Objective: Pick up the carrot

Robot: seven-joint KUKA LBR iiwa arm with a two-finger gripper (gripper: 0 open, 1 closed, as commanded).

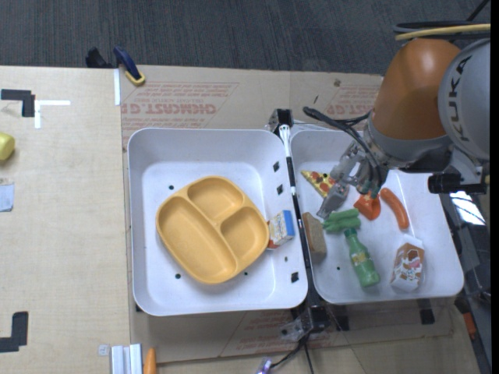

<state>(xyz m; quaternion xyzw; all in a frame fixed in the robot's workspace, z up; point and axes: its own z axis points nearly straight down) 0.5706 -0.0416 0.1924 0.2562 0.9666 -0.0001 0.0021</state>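
The carrot (367,206) is a short orange piece with a green leafy top (341,222), lying near the middle of the right bin (437,287). My gripper (334,201) hangs from the orange-banded wrist, pointing down and to the left. It sits just left of the carrot's orange body and above its green top, between the carrot and a pizza slice (316,181). Nothing is visibly held. The wrist hides the back part of the right bin.
The right bin also holds a reddish sausage (394,208), a green bottle (362,259), a brown bread piece (314,235) and a small printed bag (408,267). The left bin (148,287) holds a yellow divided plate (213,228) and a small carton (282,227).
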